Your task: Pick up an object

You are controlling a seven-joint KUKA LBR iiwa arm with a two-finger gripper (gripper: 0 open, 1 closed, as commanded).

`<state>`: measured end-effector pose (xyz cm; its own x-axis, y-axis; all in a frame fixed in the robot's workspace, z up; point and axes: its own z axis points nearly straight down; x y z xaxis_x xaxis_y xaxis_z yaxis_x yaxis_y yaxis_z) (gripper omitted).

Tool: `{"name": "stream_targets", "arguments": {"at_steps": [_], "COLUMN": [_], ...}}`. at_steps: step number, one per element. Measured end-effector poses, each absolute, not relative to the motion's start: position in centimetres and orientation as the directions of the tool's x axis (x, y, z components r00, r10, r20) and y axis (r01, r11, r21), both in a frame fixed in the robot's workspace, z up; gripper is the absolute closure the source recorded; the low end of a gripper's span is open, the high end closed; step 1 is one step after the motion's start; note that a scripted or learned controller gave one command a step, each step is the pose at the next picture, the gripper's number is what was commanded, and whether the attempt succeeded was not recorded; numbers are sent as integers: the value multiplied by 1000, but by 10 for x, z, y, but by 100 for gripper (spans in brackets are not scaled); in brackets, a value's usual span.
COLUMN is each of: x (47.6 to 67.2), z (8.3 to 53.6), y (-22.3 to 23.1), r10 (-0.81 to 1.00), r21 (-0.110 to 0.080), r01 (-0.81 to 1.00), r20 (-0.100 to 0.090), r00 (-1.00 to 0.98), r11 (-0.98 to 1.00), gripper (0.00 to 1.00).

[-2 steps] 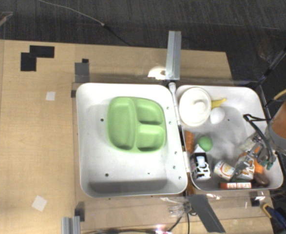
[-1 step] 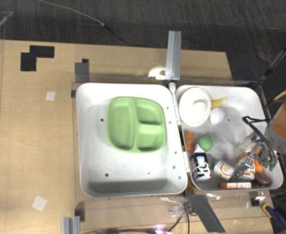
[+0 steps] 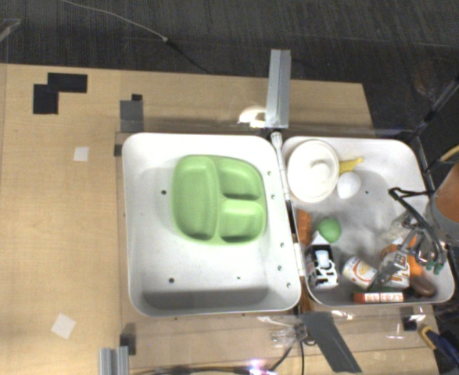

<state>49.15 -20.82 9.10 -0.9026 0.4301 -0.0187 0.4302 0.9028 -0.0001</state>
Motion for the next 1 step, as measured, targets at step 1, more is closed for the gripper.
{"name": "stream_targets", "arguments": {"at_steps": [1], "x": [492], "z": [91], "y": [-208], "r10": [400], "r21": [-1], "r01": [400], "r20": [-19], "r00": [-916], "r11": [916], "gripper": [0]}}
